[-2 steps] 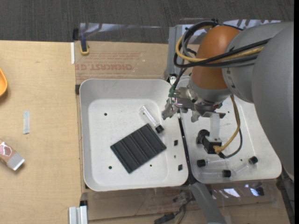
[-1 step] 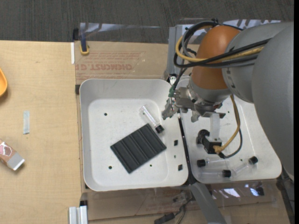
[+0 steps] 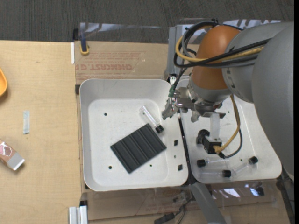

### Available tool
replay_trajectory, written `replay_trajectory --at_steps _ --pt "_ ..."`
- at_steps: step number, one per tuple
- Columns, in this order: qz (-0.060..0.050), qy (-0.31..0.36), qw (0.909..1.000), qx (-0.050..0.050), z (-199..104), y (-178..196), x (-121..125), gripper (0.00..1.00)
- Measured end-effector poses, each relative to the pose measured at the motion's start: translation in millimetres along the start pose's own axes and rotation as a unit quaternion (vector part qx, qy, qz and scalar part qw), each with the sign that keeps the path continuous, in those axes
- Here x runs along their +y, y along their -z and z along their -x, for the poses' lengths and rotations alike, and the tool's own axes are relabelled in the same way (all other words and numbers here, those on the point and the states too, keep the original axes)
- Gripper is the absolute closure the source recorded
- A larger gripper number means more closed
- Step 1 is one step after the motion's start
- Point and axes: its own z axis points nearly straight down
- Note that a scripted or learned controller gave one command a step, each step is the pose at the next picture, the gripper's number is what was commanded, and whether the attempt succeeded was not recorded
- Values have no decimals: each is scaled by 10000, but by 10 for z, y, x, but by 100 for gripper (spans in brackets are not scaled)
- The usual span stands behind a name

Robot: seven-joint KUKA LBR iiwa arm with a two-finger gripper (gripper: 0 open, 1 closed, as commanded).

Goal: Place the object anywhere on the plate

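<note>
A: Where do you find the plate?

B: Look in the left bin (image 3: 93, 139). The plate (image 3: 138, 148), dark and ribbed, lies flat on the bin floor, turned at an angle, toward the near right part.

A: And the object?

B: You see a small clear tube with a black cap (image 3: 151, 119) just beyond the plate's far corner, the cap close to that corner. It rests on the white floor, off the plate.

A: What about the gripper?

B: The gripper (image 3: 169, 111) hangs over the rim between the two bins, just right of the tube. You cannot tell how its jaws stand; the wrist and cables cover them, and nothing shows between them.

A: The right bin (image 3: 261, 139)?

B: It holds several small black-capped pieces (image 3: 224, 171) near its front edge
</note>
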Motion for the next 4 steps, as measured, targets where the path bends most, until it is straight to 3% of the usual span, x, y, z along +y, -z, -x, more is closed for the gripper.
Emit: replay_trajectory --at_steps 4 --pt "0 0 10000 0 0 0 0 0"
